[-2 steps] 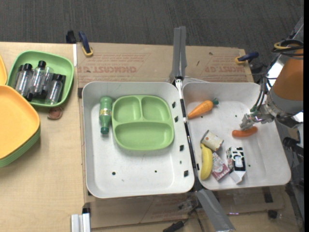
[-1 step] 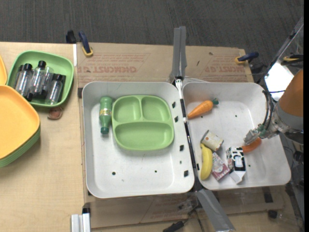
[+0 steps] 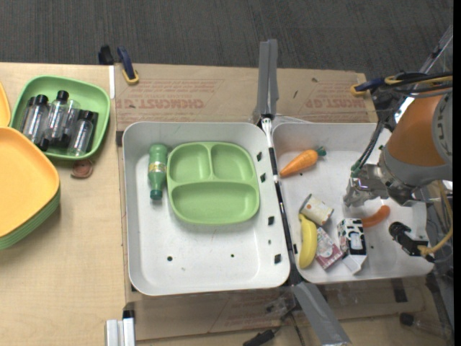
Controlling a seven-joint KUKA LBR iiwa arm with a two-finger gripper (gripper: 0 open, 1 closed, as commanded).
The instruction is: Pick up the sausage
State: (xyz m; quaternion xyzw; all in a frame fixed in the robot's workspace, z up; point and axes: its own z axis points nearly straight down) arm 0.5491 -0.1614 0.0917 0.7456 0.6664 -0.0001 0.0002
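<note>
At three o'clock in the right bin [image 3: 328, 269], the sausage [image 3: 376, 215] is found lying flat, just beside the gripper [image 3: 358, 194] at its ten o'clock, apparently positioned for a descent; finger state cannot be determined.

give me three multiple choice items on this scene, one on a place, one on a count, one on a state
1. Where is the carrot?
A. right bin
B. left bin
C. green plate

2. How many compartments has the green plate?
A. two
B. three
C. five

3. How does the sausage lie?
A. on the bin floor by the claw
B. on the plate
C. atop the banana

Answers:
1 A, it lies at the right bin's top.
2 B, two small above one wide.
3 A, it rests on white floor beside the claw, apart from the banana.
</note>
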